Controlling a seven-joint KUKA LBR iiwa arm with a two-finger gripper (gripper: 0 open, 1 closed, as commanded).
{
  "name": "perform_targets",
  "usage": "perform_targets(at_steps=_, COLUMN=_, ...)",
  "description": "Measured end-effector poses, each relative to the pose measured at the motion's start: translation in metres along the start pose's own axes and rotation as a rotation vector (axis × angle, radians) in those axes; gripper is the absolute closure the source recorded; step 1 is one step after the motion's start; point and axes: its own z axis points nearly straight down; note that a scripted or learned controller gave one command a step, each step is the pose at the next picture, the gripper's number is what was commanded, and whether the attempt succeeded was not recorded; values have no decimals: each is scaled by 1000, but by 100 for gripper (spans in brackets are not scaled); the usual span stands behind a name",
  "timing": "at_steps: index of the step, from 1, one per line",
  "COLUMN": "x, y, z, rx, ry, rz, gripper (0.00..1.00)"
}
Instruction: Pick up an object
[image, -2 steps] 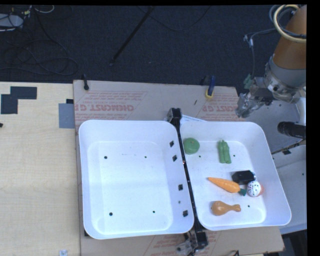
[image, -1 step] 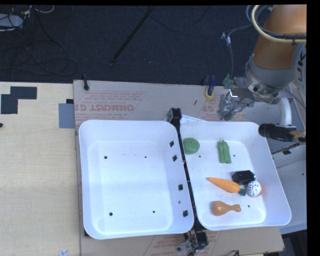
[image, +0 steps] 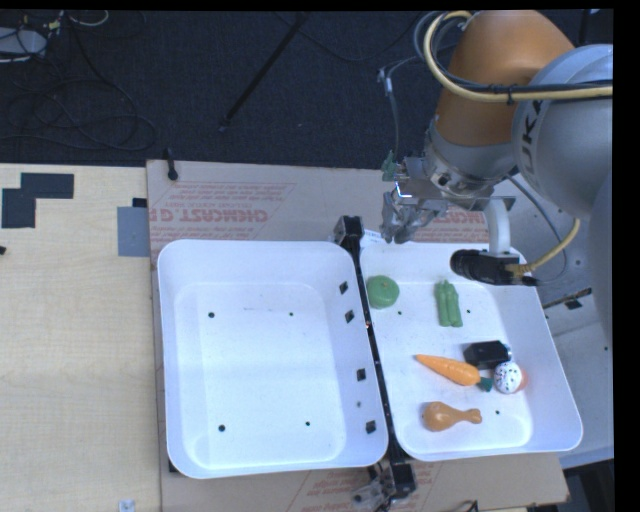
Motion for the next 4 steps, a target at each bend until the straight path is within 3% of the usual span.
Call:
perform_targets(at_steps=1, x=-45, y=-25, z=47, rx=4, ry=-3, rz=11, gripper=100)
perform_targets(at_steps=2, x=-102, y=-61, z=149, rx=9, ry=-1, rz=12, gripper=100)
perform_targets(at_steps=3, x=-44, y=-53, z=-159, rx=-22, ry=-2, rz=2, gripper=100)
perform_targets(at_steps=4, x=-3, y=0, z=-42, rx=6, ry=-1, rz=3, gripper=100)
